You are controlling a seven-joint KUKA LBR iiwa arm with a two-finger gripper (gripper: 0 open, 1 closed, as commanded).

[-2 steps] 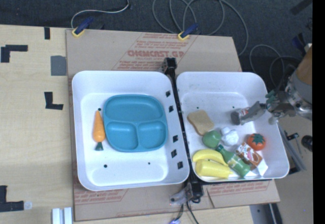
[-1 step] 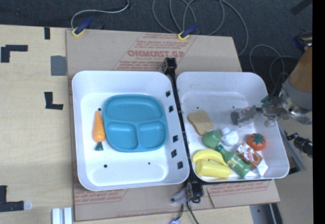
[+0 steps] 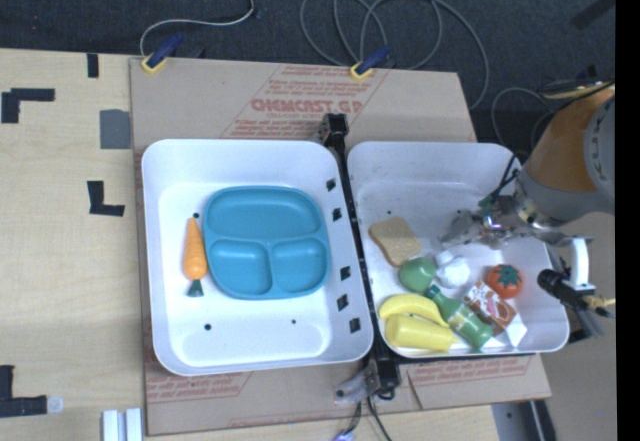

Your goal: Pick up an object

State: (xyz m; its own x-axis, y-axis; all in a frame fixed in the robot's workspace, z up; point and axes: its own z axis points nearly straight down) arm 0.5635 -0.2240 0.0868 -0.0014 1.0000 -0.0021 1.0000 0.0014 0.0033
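Observation:
My gripper (image 3: 478,226) hangs low over the right bin (image 3: 420,169), at its right side, on the grey arm with the orange band (image 3: 565,154). Just below and left of it lie a small white object (image 3: 453,271) and a green pear-shaped toy (image 3: 418,274). A red tomato (image 3: 504,280) sits just below the gripper. A tan bread slice (image 3: 397,241) lies to its left. A yellow banana (image 3: 412,307), a yellow block (image 3: 420,333), a green bottle (image 3: 470,321) and a red-and-white packet (image 3: 495,309) crowd the bin's front edge.
The left bin (image 3: 170,319) holds a blue divided plate (image 3: 268,241) and an orange carrot (image 3: 194,249) beside it. A black divider (image 3: 345,219) separates the bins. Cables (image 3: 390,19) lie on the dark floor behind the bench.

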